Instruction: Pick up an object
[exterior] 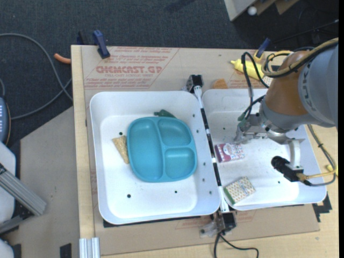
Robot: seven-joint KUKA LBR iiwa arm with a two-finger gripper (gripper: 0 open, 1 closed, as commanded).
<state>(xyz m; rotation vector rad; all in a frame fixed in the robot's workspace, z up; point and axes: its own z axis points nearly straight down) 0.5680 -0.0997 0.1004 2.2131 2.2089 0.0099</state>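
In the right bin [301, 195], a small pink and white packet [229, 153] lies near the left wall. A tan, patterned block [239, 189] sits near that bin's front left corner. My gripper [241, 135] hangs low over the right bin, just above and to the right of the pink packet, at the end of the grey arm with its orange band [285, 93]. The left bin [107, 195] holds a teal divided plate [161, 148], a tan cracker-like piece [121, 147] tucked under its left edge, and a dark green item [164, 113] behind it.
A yellow object [244, 66] and a small orange piece [219, 83] lie on the bench behind the right bin. A black clamp [194, 81] sits where the bins meet at the back. Cables loop near the arm on the right.
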